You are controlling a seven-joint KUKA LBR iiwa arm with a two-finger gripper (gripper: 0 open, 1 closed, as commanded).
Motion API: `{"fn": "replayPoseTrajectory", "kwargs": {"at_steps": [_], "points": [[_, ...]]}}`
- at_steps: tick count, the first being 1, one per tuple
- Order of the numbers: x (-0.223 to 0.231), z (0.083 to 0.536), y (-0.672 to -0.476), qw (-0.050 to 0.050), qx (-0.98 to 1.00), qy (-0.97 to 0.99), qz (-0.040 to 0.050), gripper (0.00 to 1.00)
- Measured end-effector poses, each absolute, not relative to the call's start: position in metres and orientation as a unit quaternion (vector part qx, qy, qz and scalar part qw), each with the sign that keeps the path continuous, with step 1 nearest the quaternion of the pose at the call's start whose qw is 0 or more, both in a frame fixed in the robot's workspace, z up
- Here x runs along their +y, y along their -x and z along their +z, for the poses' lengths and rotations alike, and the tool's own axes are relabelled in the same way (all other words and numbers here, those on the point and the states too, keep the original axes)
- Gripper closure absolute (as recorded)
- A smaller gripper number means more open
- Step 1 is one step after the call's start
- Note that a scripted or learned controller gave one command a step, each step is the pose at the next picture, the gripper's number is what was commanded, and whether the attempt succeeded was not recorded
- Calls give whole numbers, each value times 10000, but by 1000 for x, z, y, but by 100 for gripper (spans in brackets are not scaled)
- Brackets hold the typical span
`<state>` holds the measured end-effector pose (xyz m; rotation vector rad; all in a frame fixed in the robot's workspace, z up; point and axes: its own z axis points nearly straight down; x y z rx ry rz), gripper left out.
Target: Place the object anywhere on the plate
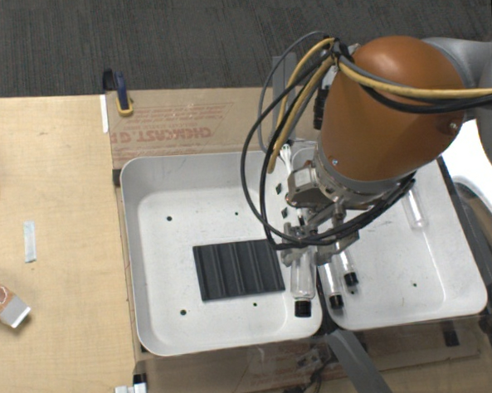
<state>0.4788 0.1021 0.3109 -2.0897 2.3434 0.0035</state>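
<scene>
Gripper over the divide between the bins

The two-finger gripper (pixel 313 266) hangs just right of the dark ribbed rectangular plate (pixel 238 269) lying in the left white bin (pixel 149 239); whether it holds an object, I cannot tell.

Dark grey carpet floor (pixel 136 32) lies beyond the light wooden bench (pixel 44 162); a cardboard sheet (pixel 183 125) rests on the bench, evenly lit.

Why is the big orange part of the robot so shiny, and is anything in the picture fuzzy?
In the camera view, the orange band shows a soft bright patch on top, from light overhead; the white bins look evenly lit, with faint shadows beneath the arm; the dark ridged plate looks sharp; the gripper is slightly soft.
</scene>
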Motion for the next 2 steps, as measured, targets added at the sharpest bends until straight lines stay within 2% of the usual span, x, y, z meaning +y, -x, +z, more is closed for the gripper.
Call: {"fn": "replayPoseTrajectory", "kwargs": {"at_steps": [1, 2], "points": [[84, 312, -479, 12, 7005, 7137, 13, 100], [117, 293, -478, 1, 6661, 7459, 20, 100]]}}
